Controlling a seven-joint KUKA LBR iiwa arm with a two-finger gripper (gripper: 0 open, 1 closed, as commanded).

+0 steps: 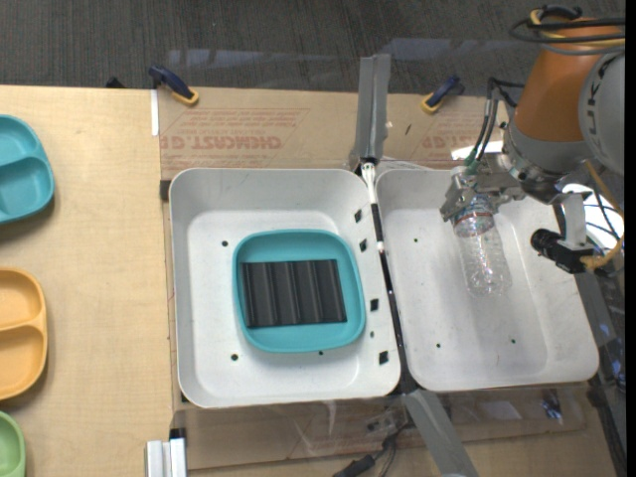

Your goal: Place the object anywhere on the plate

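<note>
Bright, even overhead light is filling the scene, and the 2 white bins (199, 296) are reflecting it strongly without fully washing out. A patch of glare is burning white near the arm's wrist (467, 155) at the right bin's far edge. Soft, faint shadows are lying under the bin rims and beside the teal plate (298, 341). The clear plastic bottle (484, 251) is catching dull highlights. Focus is holding fairly sharp throughout, with slight softness and grain showing on the dark floor (298, 8) at the top.

We are seeing a teal plate (298, 291) with a dark grey ribbed centre, two white bins (199, 296), a clear, colourless plastic bottle (484, 251), a tan desk (79, 266), and a grey arm (566, 97) banded orange.
</note>
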